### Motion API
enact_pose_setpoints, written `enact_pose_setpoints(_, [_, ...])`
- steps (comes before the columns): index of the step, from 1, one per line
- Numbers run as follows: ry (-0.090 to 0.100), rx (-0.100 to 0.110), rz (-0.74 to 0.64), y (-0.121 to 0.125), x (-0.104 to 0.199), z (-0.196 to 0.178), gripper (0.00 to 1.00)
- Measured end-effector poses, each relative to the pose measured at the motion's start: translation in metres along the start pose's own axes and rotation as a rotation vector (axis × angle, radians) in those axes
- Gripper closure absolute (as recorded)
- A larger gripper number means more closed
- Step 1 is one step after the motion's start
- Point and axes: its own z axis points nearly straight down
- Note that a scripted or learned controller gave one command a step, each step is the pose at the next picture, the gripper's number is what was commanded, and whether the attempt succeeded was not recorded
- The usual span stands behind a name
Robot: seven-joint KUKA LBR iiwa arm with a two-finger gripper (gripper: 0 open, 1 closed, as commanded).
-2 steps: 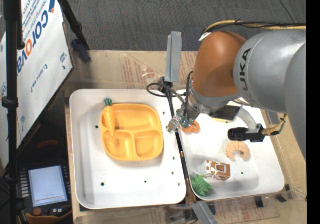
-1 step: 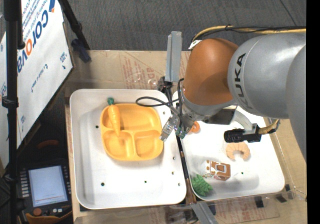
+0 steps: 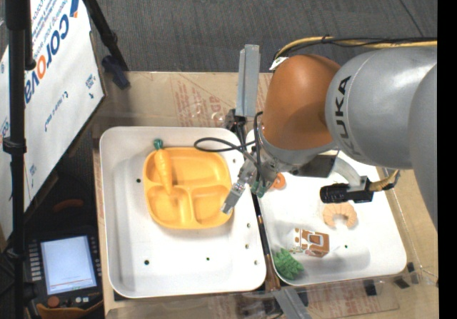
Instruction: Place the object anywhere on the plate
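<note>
The grey arm (image 3: 371, 107), smooth metal with a glossy orange band, looms over the far side of the right bin (image 3: 389, 257) and hides much of it. That is the main risk: a sweep to the left could brush that bin's rim or nudge the loose pieces in it. The left bin (image 3: 114, 239) is shallow white plastic with a few small holes, and it holds the plate (image 3: 203, 203), a rounded-square yellow tray divided into compartments. Its slick ridges could let a dropped piece roll or tip. In the right bin lie a tan croissant (image 3: 340, 216), curved and matte, a flat brown-and-white piece (image 3: 311, 241) and a knobbly green piece (image 3: 288, 262) at the near left corner. A slim carrot (image 3: 163, 164), orange with a green top, lies in the plate's left compartment; if it is the task's object, it looks placed. The gripper (image 3: 234, 200) hangs tilted above the plate's right edge, and I cannot tell whether it is wide, narrow or carrying anything. Pressing lower there might tip the light plate.
</note>
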Motion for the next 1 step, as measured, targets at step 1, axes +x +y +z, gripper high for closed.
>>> enact_pose_setpoints(1, [0.0,0.0,-0.187,0.0273,0.0494,0.0282,0.0])
